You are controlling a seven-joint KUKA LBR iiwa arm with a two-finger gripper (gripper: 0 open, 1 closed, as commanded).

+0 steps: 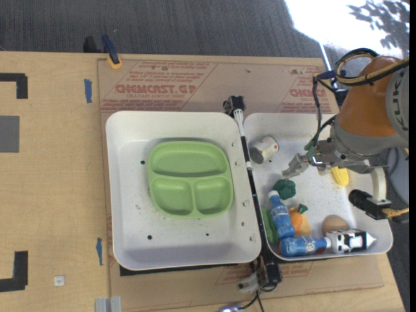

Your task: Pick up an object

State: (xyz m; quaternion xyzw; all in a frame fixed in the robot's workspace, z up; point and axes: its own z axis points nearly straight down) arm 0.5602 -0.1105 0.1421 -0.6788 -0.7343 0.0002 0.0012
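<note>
Hovering over right bin (383,236), gripper (296,166) low above bare floor — fingers look parted, nothing between them. Nothing lifted yet; pick not begun. Candidates: white cup (263,149) just beyond, green toy (283,188) just below, blue bottles (281,216) further down. Divider edge close on left — little side room.

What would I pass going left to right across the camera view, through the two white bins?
Green divided plate → blue bottle → small orange item → tan egg-shaped item → black-and-white toy.
</note>
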